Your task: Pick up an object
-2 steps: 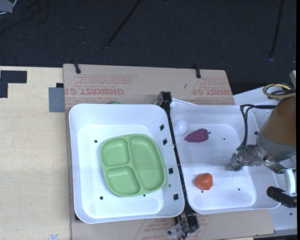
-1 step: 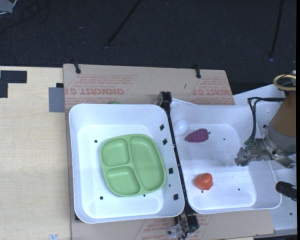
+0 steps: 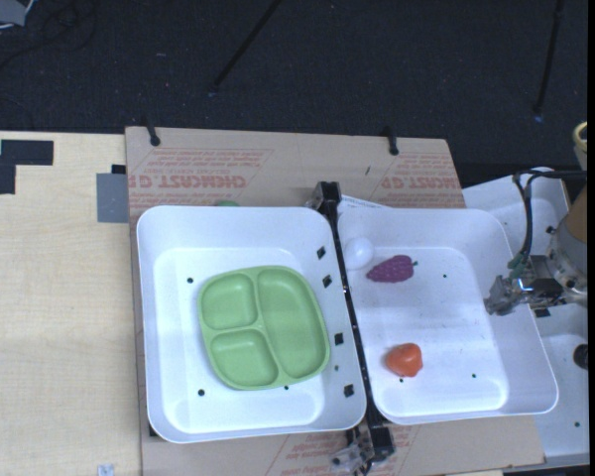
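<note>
In the right bin (image 3: pixel 476 385) lie three small objects: a purple grape-like piece (image 3: pixel 391 269) near the back left, a white ball (image 3: pixel 358 254) in the back left corner, and an orange-red piece (image 3: pixel 405 359) toward the front left. The left bin (image 3: pixel 169 266) holds a green divided plate (image 3: pixel 263 325). My gripper (image 3: pixel 511 297) hangs at the right rim of the right bin, well to the right of all three small objects, with nothing visible between its fingers.
A black divider (image 3: pixel 342 305) joins the two bins. The bins rest on a cardboard sheet (image 3: pixel 278 167). To the left lies a light wooden tabletop (image 3: pixel 50 315). A black cable (image 3: pixel 526 216) loops above the gripper at the right.
</note>
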Available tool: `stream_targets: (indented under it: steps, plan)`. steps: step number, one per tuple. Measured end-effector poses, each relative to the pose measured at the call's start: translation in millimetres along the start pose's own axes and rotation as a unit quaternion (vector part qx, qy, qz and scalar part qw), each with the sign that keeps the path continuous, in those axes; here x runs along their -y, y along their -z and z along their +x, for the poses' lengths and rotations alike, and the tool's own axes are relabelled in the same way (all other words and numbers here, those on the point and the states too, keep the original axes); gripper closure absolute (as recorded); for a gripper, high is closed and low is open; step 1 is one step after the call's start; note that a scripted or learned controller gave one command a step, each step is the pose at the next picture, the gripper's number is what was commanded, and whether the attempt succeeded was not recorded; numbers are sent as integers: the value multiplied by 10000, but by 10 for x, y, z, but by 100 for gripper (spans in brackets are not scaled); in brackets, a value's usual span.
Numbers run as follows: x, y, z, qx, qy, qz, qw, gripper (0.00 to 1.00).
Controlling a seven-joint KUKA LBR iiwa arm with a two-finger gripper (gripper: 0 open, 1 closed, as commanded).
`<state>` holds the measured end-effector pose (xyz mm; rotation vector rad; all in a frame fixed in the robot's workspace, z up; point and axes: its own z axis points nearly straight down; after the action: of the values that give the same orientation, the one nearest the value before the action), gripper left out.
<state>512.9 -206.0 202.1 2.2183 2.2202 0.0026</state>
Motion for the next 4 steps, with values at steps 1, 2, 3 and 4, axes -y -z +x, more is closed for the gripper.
stream_targets:
  steps: [1, 2, 3, 4]
  plan:
    - [74, 577, -47, 1, 2, 3, 10000, 100]
    - [-15, 465, 565, -22, 24, 31, 10000, 100]
    - [-34, 506, 1064, -17, 18, 32, 10000, 100]
    - [-63, 409, 1489, -14, 8, 37, 10000, 100]
